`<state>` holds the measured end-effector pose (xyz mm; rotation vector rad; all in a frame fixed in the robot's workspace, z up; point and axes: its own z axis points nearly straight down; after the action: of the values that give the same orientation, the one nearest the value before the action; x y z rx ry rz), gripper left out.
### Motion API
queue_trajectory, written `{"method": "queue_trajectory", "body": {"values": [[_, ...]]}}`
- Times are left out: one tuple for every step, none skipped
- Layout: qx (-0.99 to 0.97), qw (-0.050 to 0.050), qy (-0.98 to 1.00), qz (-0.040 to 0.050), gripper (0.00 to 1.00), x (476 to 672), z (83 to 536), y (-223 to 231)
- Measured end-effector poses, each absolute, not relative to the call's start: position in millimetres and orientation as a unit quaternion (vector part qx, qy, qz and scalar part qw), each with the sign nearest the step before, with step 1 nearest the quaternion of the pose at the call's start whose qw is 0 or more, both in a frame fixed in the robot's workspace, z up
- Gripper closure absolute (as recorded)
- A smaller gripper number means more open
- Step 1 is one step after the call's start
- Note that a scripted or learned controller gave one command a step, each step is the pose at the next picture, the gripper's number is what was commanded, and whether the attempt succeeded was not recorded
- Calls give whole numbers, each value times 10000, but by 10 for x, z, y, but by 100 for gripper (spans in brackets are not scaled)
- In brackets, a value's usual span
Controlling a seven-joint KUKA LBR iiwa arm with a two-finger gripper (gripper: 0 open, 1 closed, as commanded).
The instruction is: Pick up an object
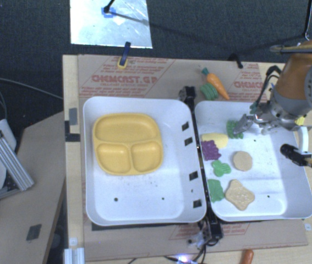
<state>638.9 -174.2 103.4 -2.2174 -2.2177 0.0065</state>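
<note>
Overhead slanted view of the bench with two shallow white bins side by side. The left bin [139, 202] holds a yellow divided tray [127, 143] in its upper left part. The right bin [288, 199] holds the small items: a green leafy piece [234, 128] at about 11 o'clock, a pale yellow piece [215, 139] just below and left of it, a purple grape cluster [210, 149] touching that, a small green piece [220, 168] near the bin's centre-left, a round tan cookie [242, 161] at the centre, a second green piece [215, 190] at 7 o'clock, and a toast-shaped cracker [239, 194] at 6 o'clock. The gripper [248, 122] reaches in from 3 o'clock and sits low at the green leafy piece, just beside or touching its right edge; whether the fingers are spread or closed, and whether they grasp anything, cannot be told. Outside the bins, at 12 o'clock, a toy carrot [216, 84] lies on the cardboard sheet [144, 76]
</note>
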Motion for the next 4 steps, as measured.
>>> {"method": "queue_trajectory", "body": {"values": [[-7046,-9,-7096,-13,0,6701,840,-1558],[-7045,-35,-7097,-20,100,6708,974,-1575],[-7050,-19,-7092,-8,100,6540,856,-1340],[-7047,-21,-7095,-14,100,6513,862,-1067]]}}
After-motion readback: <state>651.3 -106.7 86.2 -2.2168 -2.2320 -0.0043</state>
